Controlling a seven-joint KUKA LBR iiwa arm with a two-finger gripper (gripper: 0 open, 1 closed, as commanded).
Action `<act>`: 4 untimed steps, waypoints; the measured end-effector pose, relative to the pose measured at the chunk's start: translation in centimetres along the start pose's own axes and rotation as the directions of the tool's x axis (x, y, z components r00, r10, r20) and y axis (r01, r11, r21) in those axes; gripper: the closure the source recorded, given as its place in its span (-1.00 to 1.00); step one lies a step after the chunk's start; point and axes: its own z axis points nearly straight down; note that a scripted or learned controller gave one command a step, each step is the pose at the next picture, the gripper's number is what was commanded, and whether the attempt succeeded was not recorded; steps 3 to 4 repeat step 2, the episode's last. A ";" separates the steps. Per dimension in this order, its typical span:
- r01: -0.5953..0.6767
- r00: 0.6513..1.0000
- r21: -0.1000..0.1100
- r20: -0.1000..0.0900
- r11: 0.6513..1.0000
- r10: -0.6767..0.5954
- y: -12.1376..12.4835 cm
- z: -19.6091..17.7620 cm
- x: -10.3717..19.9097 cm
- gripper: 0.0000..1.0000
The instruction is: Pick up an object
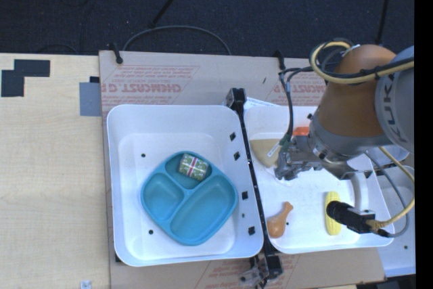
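Note:
My gripper (285, 169) hangs low over the back left part of the right bin (304, 240), pointing down at the bin floor. Beside it to the left lies a flat tan piece (265, 149), partly hidden by the gripper. An orange chicken-leg toy (279, 218) lies near the right bin's front left. A yellow corn-like toy (331, 213) rests at the front right. In the left bin (128, 145) sits a blue divided plate (189, 198) with a small green-and-red striped can (193, 166) in its back compartment.
A black divider (245, 172) runs between the two bins. The arm's large orange-brown wrist body (352, 101) covers the back right of the right bin. A small orange item (300, 131) peeks out by the wrist. Cardboard lies under the bins.

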 end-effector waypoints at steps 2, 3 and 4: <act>0.001 1.000 0.000 0.001 1.000 -0.001 -2.5 0.8 10.4 1.00; 0.001 1.000 0.000 0.001 1.000 -0.001 -2.5 0.8 10.4 1.00; 0.001 1.000 0.000 0.001 1.000 -0.001 -2.5 0.8 10.4 1.00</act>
